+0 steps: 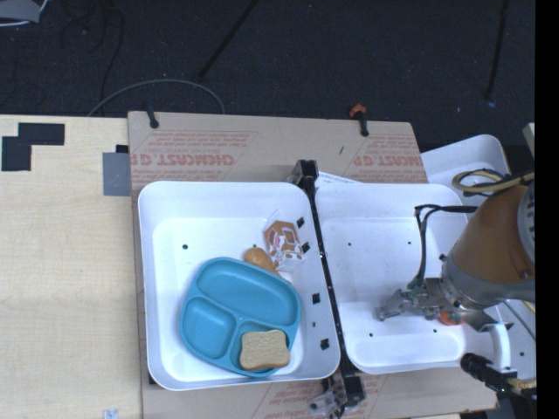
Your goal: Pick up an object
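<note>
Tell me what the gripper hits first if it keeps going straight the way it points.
The gripper points left, low over the right bin's floor. Probably the divider between the bins comes first; depth is unclear.

Reddish printed lettering is running along the cardboard sheet (262, 151) lying under the two bins, at twelve o'clock from the left bin (157, 234); it is showing upside down and is too blurred to read with certainty. More faint reddish print is showing on the cardboard at six o'clock, also illegible.
</note>
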`<state>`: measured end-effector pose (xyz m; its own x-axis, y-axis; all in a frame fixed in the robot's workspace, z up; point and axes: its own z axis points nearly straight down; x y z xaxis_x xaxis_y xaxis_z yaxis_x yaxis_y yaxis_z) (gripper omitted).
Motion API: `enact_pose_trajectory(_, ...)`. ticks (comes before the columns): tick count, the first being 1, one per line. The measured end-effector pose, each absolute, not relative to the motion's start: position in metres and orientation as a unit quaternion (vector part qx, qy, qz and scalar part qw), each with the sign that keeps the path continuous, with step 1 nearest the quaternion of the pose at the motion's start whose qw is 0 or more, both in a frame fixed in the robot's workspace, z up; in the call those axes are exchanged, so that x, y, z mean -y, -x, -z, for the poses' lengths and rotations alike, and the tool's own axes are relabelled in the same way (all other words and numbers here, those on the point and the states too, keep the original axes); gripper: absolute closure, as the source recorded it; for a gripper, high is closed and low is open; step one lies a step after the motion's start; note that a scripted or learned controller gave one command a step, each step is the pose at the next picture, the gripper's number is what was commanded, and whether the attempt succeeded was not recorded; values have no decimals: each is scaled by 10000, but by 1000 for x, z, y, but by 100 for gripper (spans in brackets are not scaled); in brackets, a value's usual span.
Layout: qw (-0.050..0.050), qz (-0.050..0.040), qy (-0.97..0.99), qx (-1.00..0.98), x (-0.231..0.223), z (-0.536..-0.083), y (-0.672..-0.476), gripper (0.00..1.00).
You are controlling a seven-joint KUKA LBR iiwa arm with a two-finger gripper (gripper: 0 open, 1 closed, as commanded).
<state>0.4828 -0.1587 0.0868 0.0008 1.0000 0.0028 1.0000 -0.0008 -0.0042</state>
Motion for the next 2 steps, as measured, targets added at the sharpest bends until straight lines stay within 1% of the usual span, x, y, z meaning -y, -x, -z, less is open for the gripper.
enact_pose_trajectory(1,13,0,7095,7047,160,-99,-483,100)
enact_pose_trajectory(2,4,0,7066,7076,159,-140,-482,100)
